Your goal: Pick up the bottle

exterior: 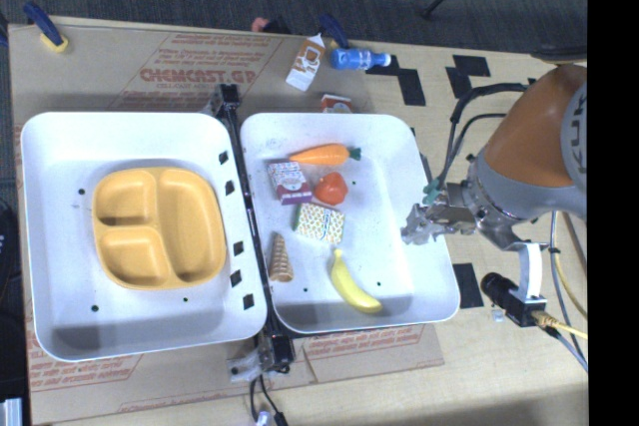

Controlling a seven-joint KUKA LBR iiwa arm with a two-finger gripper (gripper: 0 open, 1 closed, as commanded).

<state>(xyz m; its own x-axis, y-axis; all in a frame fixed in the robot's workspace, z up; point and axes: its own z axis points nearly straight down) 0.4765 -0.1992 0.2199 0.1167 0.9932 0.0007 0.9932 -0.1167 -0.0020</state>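
From my seat, the bottle lies on its side on the bench, outside both bins, at about 12 o'clock from the right bin, just past its far rim. It is blue with a pale cap end pointing toward 3 o'clock. A small carton lies just beside it at 9 o'clock.

The gripper hangs over the right bin's 3 o'clock rim, well apart from the bottle. I cannot tell how it stands, open or closed; it is a dark tangle against the arm.

To do this step well I'd lift clear of the bin wall, swing toward 12 o'clock, and come down across the bottle's body, not its neck, since it looks likely to roll. I'd keep off the carton.

Hard to make out: the bottle's label, what the pink thing at the bench's far edge is, and the red box half behind the bin rim. The arm's wrist is cut off at 3 o'clock. In the bin: carrot, banana, cone. Left bin holds a yellow tray.
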